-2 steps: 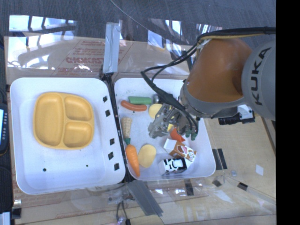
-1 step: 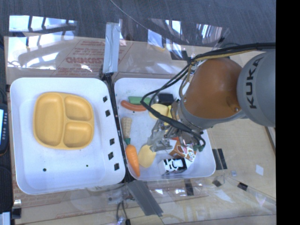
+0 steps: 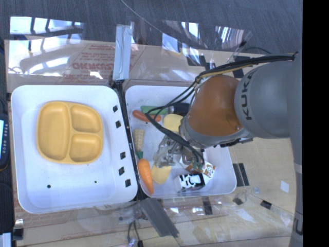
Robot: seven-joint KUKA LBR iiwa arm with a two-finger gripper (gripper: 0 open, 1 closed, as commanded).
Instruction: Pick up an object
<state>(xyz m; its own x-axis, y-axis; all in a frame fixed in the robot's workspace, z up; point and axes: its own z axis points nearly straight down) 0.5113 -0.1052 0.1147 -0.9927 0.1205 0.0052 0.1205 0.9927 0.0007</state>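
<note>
Two fingers of the gripper [image 3: 167,156] down in the right bin [image 3: 226,181], metallic and tangled with cables; cannot tell whether apart or together, nothing seen clamped between them. Just below the tips, a pale yellow piece [image 3: 161,175], touching or nearly so. Left of that, a carrot [image 3: 145,175] lying along the bin's left wall, long axis running far to near, blunt orange end toward the far side, tip pointing to the near wall. Farther along the same wall, a corn cob [image 3: 139,139], upright in the picture, same far-near axis. Beyond it a smaller orange carrot-like piece [image 3: 141,116], slanted, pointing far-left. A yellow round item [image 3: 173,121] and a green strip [image 3: 152,108] near the far wall, partly hidden by the wrist. Right of the gripper, a black-and-white carton [image 3: 193,181] by the near wall. Orange band [image 3: 216,107] over the bin's middle, grey arm [image 3: 270,99] reaching in from the right, wrist bent downward. Left bin [image 3: 31,189] holding a yellow divided tray [image 3: 69,131], well apart from the gripper
</note>
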